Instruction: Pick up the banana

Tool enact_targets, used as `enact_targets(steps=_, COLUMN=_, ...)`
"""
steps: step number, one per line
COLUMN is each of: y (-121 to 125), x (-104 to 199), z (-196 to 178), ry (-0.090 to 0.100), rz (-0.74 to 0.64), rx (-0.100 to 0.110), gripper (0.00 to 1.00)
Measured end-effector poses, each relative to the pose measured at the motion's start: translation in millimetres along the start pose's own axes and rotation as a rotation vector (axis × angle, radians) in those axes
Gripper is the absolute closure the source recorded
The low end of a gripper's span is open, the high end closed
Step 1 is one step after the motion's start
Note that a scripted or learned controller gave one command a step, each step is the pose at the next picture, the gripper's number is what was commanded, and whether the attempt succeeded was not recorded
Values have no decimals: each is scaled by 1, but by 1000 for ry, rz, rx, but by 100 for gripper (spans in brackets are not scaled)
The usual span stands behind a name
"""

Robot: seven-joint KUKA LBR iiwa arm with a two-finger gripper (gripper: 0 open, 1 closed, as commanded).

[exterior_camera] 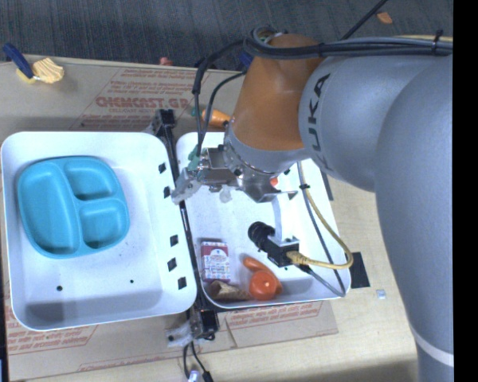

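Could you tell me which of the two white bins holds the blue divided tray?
The left bin holds the blue tray; the right bin lies under the arm.

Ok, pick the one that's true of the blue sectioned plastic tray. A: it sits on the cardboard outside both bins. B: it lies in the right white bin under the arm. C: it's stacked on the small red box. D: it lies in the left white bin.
D: the blue sectioned plastic tray lies flat inside the left white bin, apart from the small red box in the other bin.

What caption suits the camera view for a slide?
KUKA arm over the right bin; blue tray in the left bin.
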State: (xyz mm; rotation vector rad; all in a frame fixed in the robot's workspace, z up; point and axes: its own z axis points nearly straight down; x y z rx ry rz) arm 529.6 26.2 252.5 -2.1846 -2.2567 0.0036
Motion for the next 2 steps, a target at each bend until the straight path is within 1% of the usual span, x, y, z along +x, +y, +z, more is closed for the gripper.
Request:
enact_targets(steps=1, y=-55, x=-55, z=-37, ry=1, rz=-91, rx=2, gripper=0)
enact_targets(steps=2, y=-20, x=22, z=61, ry=1, rz=-162, rx=4, gripper=0)
